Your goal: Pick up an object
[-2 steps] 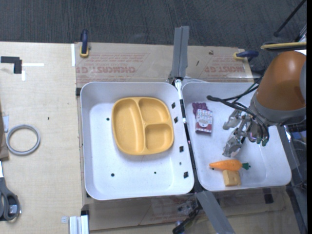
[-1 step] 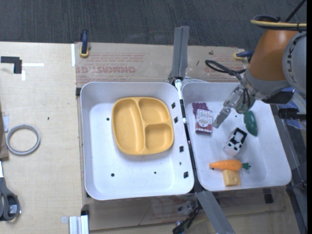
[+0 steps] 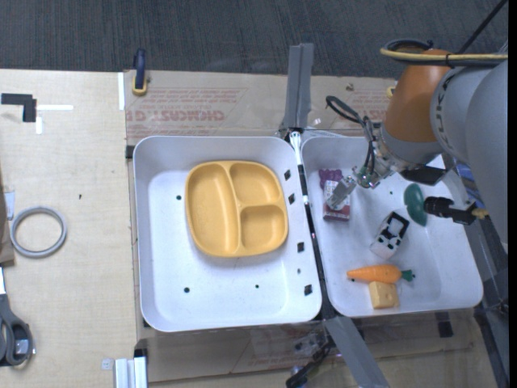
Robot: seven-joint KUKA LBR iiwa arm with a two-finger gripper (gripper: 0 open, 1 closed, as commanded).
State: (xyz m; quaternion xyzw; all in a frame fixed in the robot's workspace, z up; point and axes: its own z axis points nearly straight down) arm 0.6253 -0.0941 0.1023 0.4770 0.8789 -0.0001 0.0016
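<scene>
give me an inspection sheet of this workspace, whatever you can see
surface: bench bearing two shallow white bins, left bin and right bin, side by side
job's things: in the right bin, a purple packet, a black-and-white block, a teal piece, a toy carrot and a tan block just below the carrot
clutter: yellow divided plate in the left bin; tape ring and scissors on the bench at left
grippers: hand low over the purple packet; grip unclear
cables: black cable looping beside the wrist
surroundings: dark carpet beyond the bench
</scene>
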